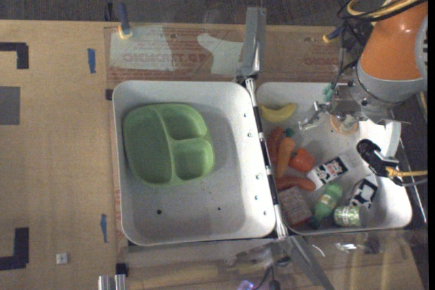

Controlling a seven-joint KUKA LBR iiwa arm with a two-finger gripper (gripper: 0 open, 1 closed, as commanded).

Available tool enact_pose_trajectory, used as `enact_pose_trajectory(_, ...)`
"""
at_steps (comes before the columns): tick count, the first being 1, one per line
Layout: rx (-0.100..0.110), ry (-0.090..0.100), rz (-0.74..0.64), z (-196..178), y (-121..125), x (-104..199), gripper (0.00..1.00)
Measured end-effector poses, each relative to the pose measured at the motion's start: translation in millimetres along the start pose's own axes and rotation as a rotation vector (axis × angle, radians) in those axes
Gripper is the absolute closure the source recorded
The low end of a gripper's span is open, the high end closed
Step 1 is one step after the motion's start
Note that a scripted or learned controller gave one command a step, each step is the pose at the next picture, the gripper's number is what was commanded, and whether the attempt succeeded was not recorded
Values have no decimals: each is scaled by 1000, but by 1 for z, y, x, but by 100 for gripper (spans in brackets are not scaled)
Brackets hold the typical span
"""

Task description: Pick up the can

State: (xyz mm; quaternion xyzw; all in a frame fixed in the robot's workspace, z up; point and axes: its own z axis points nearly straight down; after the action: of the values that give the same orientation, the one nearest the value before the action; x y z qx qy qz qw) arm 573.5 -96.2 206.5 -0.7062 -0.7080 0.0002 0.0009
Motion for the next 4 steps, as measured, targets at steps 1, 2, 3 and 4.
enact_pose_trajectory(1, 0, 0, 49, 59, -39, -31, 0)
enact_pose_trajectory(2, -9, -2, 40, 119, -47, -64, 0)
enact_pose_trajectory(3, -13, -3, 41, 109, -46, -64, 100)
enact_pose_trajectory(4, -16, -6, -47, 115, -22, -45, 100)
